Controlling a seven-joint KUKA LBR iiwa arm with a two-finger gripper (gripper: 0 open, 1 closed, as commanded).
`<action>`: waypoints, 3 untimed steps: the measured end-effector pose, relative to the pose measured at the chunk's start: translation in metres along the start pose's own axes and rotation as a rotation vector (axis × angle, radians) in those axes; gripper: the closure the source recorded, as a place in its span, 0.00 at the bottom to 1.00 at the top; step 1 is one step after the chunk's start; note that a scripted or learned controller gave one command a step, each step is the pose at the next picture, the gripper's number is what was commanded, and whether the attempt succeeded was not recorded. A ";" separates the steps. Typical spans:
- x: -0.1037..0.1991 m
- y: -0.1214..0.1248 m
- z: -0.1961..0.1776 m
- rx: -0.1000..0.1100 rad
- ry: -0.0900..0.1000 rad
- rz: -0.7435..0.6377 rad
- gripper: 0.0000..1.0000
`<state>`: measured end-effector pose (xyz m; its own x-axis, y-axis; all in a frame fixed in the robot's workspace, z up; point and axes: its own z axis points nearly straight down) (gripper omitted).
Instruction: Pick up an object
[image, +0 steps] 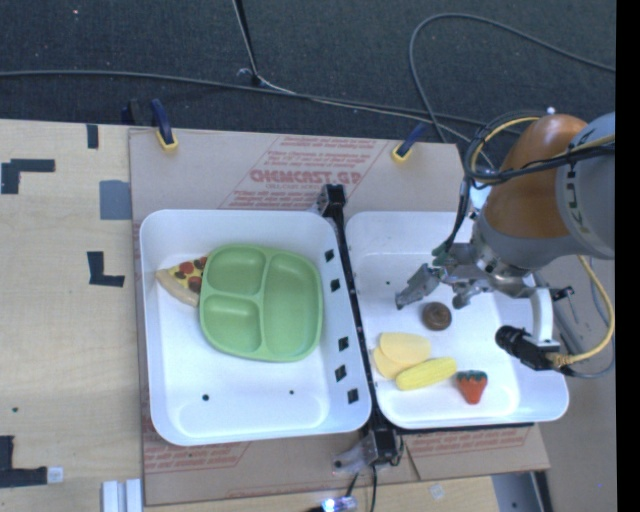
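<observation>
White bins: two side by side; I hang over the right bin (400, 240).
Gripper (437, 290): my fingers are spread, nothing between them.
Brown round piece (435, 317): just below my fingertips, on the bin floor.
Front of right bin: yellow slice (403, 349), corn (425, 374), strawberry (472, 385).
Left bin (175, 400): green divided plate (262, 302), pizza slice (182, 280) at its left edge.
</observation>
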<state>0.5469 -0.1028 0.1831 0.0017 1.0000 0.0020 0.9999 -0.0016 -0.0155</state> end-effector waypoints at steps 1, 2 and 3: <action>0.000 0.003 -0.007 -0.014 -0.002 -0.003 0.00; -0.006 0.002 0.039 -0.009 -0.002 -0.002 0.00; -0.005 0.005 0.087 -0.017 -0.001 -0.004 0.00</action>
<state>0.5502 -0.1073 0.0957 -0.0024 1.0000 0.0013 1.0000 0.0024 0.0014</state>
